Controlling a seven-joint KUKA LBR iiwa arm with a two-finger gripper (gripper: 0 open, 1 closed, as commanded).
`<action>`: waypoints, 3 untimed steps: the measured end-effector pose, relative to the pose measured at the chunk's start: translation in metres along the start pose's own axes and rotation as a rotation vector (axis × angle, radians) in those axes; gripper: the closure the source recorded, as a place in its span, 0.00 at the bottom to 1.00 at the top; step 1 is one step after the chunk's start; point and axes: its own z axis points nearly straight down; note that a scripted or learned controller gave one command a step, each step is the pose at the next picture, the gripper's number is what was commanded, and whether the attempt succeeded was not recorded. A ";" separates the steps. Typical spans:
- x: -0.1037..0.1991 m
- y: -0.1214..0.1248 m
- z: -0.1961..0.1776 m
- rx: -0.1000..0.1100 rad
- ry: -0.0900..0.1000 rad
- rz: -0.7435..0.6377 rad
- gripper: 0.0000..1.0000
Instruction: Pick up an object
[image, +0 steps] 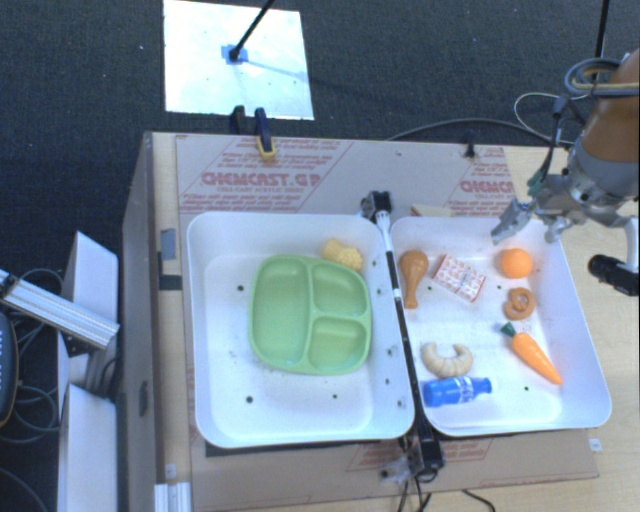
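While you look from the near edge of the bench, you first meet the blue bottle (456, 390), lying on its side at the front of the right bin (590, 392), far below the gripper (531, 223) and to its left. Just behind the bottle is a pale curved croissant-like piece (447, 358). To the right of these the carrot (531, 355) lies at a slant, almost straight under the gripper but well apart from it.

Going further back, you see a small brown ring-shaped piece (519, 302), then the orange ball (515, 263), which is the nearest thing to the gripper, just below it. To the left of the ball lies a small red and white packet (459, 278), and beside that a chicken drumstick (412, 274) close to the wall between the bins.

Far to the gripper's left, the left bin (226, 412) bears a green divided plate (309, 314), with a yellow piece (342, 255) behind it.

The gripper hangs over the back right corner of the right bin. Its two fingers are spread apart and you can see nothing between them.
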 end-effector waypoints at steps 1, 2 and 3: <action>-0.022 0.004 0.105 0.003 0.000 0.002 0.00; 0.011 0.029 0.121 -0.009 -0.002 -0.002 0.00; 0.012 0.030 0.111 -0.012 -0.003 -0.005 1.00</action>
